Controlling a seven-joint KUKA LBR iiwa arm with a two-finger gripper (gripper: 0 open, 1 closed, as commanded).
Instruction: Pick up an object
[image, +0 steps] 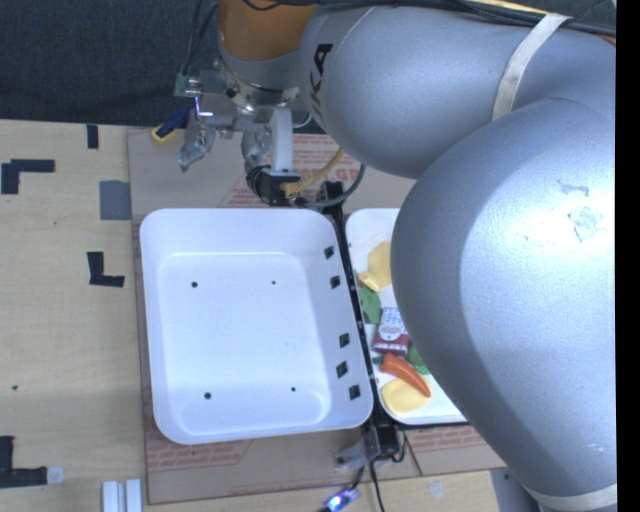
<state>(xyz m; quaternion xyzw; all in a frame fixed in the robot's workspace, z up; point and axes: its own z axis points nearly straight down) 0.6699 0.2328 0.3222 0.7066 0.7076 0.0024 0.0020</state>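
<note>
Objects (392, 340) are being kept in the right bin (372, 222), in the strip of it that is showing beside the arm. The arm (500, 250) is taking up most of the right side, its grey bulk being carried over the right bin and covering most of it. The desk (60, 330) is being seen as a pale wooden surface, with black tape marks (100, 270) lying on its left part. A brown sheet (140, 180) is being used under both bins. The left bin (160, 300) is sitting just beside the right one, their rims touching.

The orange band (260, 30) is showing at the top edge, with the tool (240, 150) hanging below it, beyond the far rim of the left bin and over the brown sheet. Whether the tool is released or clenched cannot be told, and nothing is being seen in its grasp.

Among the objects, a yellow piece (380, 262) is lying farthest back, a red and white packet (390, 330) is lying near the middle, and an orange piece (405, 373) is resting on a second yellow piece (400, 400) at the near end.
</note>
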